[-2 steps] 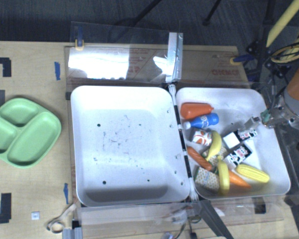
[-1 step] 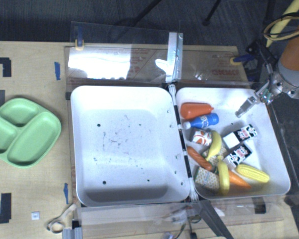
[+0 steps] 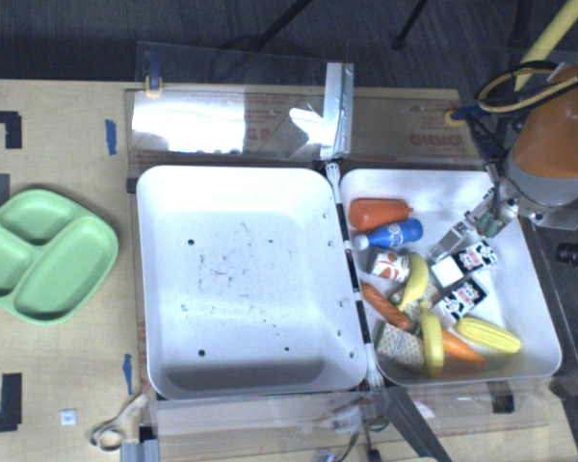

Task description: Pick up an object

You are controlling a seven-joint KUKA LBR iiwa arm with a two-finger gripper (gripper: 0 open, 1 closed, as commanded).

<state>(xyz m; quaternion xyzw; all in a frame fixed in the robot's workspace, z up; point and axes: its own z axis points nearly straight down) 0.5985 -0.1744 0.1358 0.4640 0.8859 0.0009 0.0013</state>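
The right bin [image 3: 520, 258] holds a heap of toy food. A red-orange piece [image 3: 379, 212] lies at the back, with a blue bottle [image 3: 396, 234] just in front of it. Below these are a small white and red can [image 3: 390, 266], a banana [image 3: 416, 281] and a carrot [image 3: 382, 305]. A yellow corn-like piece [image 3: 488, 335] and another orange carrot [image 3: 455, 347] lie near the front wall. My gripper [image 3: 456, 289] hangs low in this bin, right of the banana and over the middle of the heap. Nothing is visibly held.
The left bin [image 3: 173, 210] stands beside the right one, sharing a middle wall. A green divided plate [image 3: 46, 254] sits on the bench at far left. A clear plastic sheet [image 3: 236, 114] stands behind the left bin. The arm's orange band [image 3: 556, 141] is at the right edge.
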